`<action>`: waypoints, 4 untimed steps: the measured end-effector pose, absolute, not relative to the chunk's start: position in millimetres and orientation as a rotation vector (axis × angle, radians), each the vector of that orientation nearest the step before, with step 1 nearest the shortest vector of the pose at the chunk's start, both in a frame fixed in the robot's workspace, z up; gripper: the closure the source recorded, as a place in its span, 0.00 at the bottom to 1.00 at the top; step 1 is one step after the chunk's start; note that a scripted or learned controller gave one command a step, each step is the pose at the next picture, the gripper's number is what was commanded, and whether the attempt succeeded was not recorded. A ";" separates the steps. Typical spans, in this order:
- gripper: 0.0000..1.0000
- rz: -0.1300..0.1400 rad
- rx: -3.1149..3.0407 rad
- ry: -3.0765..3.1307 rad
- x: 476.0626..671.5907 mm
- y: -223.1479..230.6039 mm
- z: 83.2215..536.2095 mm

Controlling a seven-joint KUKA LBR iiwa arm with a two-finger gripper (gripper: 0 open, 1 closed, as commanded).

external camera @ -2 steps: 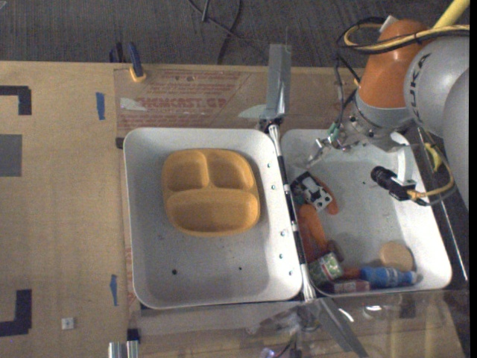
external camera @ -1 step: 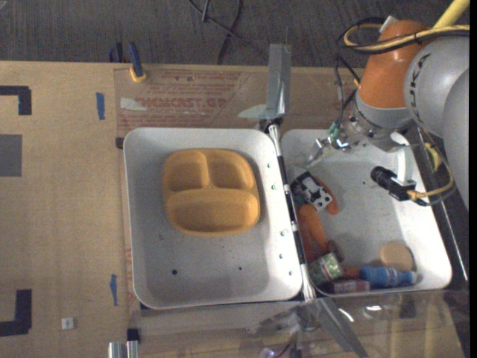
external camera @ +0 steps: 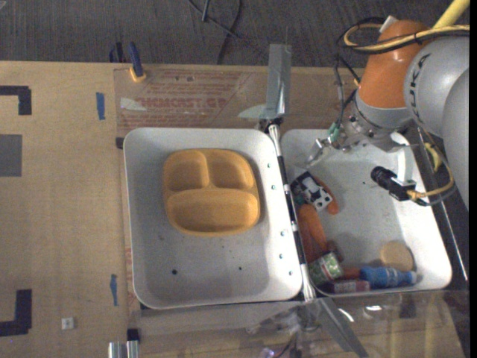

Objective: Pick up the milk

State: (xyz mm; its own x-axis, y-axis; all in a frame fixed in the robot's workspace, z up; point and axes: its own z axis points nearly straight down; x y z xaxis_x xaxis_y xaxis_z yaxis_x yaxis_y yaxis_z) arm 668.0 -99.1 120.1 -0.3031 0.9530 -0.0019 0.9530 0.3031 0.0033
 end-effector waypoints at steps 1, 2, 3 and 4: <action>0.00 0.008 1.553 2.715 662.7 -101.4 106.9; 0.00 0.003 1.539 2.733 633.6 -163.5 87.5; 0.00 0.008 1.661 2.659 602.0 -106.2 88.2; 0.00 0.015 1.584 2.718 585.9 -15.8 153.1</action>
